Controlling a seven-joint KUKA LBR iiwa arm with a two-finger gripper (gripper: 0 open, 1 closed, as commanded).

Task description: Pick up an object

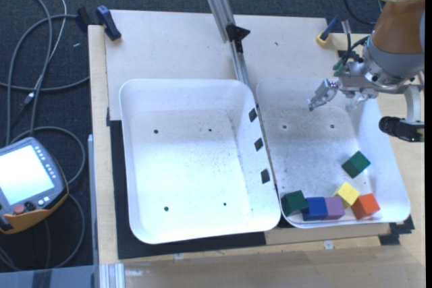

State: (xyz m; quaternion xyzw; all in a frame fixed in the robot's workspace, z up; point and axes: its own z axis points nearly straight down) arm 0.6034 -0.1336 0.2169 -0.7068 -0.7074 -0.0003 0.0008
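Several small blocks lie in the right bin (297, 145), near its front edge. In a row stand a dark green block (293, 202), a blue block (314, 208), a purple block (335, 207), a yellow block (347, 193) and an orange block (365, 206). Another green block (356, 164) lies apart, a little farther back by the right wall. My gripper (335, 102) hovers over the back of the right bin, well away from the blocks. It is open, with nothing between its fingers.
The left bin (189, 158) stands beside the right one. A slanted metal rail (219, 3) runs down between the bins from the back. A teach pendant (27, 179) and cables lie on the floor at left.
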